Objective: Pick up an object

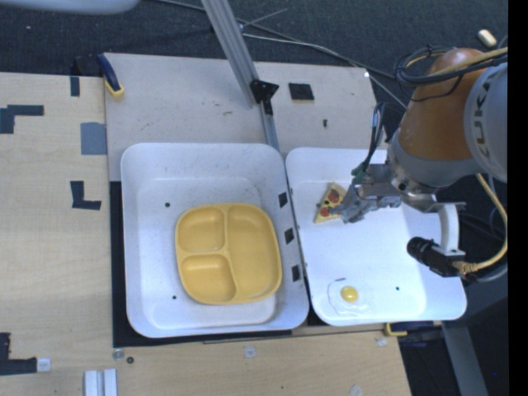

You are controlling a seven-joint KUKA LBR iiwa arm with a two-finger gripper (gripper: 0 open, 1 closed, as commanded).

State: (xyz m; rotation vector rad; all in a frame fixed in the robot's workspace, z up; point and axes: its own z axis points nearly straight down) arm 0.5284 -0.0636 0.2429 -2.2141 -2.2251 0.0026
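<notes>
The gripper [356, 209] hangs low in the right bin [388, 246], its dark metal fingers angled down and to the left so that the tips sit right at the edge of the pizza slice [331, 202] — whether they are parted or pressed together I cannot tell, since the wrist hardware hides the gap from this slant. The slice is the likely target: it lies in the upper left part of that bin, close to the wall shared with the left bin [148, 221], and it looks like a small toy wedge, tan at the crust with red and yellow on top, probably rigid plastic. Nothing shows it lifted or clamped, so I judge the grasp not yet made. The arm [445, 122] leans in from the right with its orange band above the wrist, a posture that suits a reach toward that near-wall spot. Lower in the same bin, well apart from the slice, rests a fried egg [347, 294] — a flat white patch with a domed yellow yolk, thin enough to be awkward to pinch. In the left bin a yellow tray [228, 252] lies flat, smooth and glossy, rounded at the corners and split into three compartments. Both bins are shallow, white and matte, faintly speckled.
</notes>
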